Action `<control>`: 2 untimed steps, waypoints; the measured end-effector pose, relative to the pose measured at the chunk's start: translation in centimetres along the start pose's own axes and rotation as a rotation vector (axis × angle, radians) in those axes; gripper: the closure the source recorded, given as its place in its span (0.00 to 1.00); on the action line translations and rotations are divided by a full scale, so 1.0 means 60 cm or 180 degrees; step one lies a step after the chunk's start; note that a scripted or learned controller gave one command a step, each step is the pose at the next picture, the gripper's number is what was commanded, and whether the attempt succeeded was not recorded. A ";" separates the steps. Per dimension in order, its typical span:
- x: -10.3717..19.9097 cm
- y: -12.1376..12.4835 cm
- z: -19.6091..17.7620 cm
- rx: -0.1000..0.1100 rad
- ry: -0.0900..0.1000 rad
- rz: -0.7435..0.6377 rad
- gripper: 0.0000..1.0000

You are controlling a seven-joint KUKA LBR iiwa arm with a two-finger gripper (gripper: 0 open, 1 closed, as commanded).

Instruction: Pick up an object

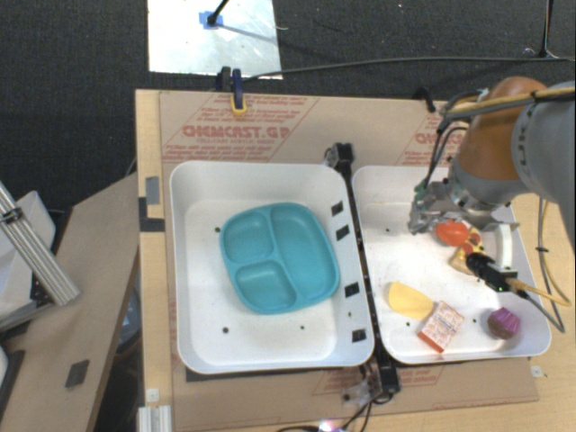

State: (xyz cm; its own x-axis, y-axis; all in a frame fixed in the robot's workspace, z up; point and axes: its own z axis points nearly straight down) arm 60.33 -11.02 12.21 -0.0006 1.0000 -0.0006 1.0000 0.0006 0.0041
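The gripper [421, 219] hangs low over the back half of the right-hand shallow white bin [387, 194]. From this slanted overhead view it cannot be told whether it is open or closed, and nothing can be seen caught in it. Just beside it, on the side toward the arm [531, 151], sits a rounded orange object [453, 233]. It appears to rest on the bin floor, though whether the gripper touches it cannot be told.

Further toward the front of the same bin lie a pale yellow wedge-shaped piece [409, 299], a small red-and-white box [441, 326] touching or nearly touching it, and a small purple round object [504, 322] in the front corner. All three are well apart from the gripper.

The left-hand white bin [198, 207] holds a teal plastic plate with three compartments [279, 256], lying flat. Both bins sit on the brown bench [270, 120].

Judged from this, the pick is not yet done: the reach into the bin looks made, with the orange object the likeliest target, while the grasp and the lift clear of the bin are left to do.
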 end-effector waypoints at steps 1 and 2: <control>0.004 0.007 -0.107 -0.0011 -0.0001 -0.0010 1.00; 0.004 0.011 -0.198 -0.0010 -0.0002 -0.0014 1.00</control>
State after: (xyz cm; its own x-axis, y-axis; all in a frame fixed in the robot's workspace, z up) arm 60.91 -10.79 24.07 -0.0048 1.0000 -0.0012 1.0000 0.0048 0.0072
